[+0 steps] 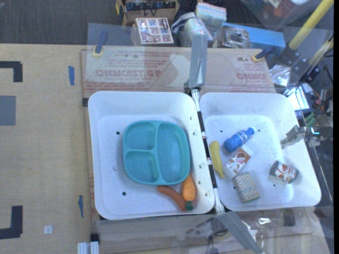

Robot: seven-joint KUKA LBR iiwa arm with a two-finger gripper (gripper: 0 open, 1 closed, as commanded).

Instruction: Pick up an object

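The right bin [265,112] holds a blue bottle [238,139], a yellow banana [216,159] along its left wall, a small red-and-white carton [238,161], a grey patterned box [246,187] and a brown-and-white can [283,172] lying on its side. A teal divided plate [156,152] lies in the left bin [106,115], with an orange carrot [189,189] and a reddish sausage [170,196] at its lower right. My gripper [293,136] shows as a grey piece at the right bin's right rim, above the can and touching none of the objects.
A grey post [197,62] stands behind the seam between the bins. Boxes and clutter sit behind the bench at the top. A yellow bar [312,17] crosses the upper right. The wooden bench [42,142] stretches to the left.
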